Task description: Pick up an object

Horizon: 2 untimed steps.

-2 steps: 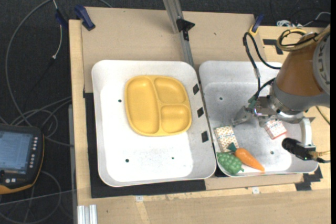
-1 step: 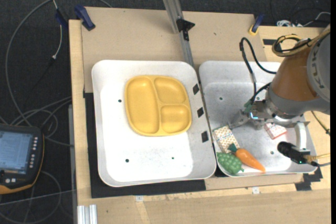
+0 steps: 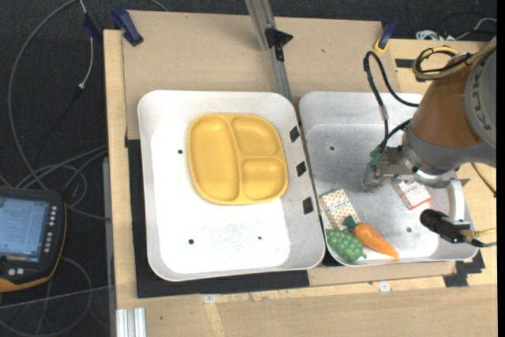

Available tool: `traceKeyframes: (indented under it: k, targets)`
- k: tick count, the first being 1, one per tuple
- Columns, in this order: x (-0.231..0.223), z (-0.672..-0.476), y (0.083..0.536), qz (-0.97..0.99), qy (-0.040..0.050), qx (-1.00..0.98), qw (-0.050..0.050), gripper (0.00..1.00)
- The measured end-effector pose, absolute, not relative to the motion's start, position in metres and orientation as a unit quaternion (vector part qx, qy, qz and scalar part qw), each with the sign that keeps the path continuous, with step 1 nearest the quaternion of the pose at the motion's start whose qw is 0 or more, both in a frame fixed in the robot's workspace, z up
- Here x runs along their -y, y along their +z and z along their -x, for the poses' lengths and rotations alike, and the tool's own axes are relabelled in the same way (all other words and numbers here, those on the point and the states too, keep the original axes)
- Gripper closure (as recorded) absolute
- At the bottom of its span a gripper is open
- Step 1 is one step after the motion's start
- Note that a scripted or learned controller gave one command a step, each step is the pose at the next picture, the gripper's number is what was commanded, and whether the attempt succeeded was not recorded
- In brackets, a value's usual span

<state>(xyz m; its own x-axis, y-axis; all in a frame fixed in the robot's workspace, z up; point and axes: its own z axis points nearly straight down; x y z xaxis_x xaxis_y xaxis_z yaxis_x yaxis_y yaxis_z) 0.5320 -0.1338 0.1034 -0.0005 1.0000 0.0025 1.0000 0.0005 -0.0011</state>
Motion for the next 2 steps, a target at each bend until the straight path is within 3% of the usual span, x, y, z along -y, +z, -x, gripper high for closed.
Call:
traceKeyframes:
  k: [2]
  targets:
    - [0.128, -0.542, 0.215, 0.706, -0.0021, 0.708, -0.003, 1.00]
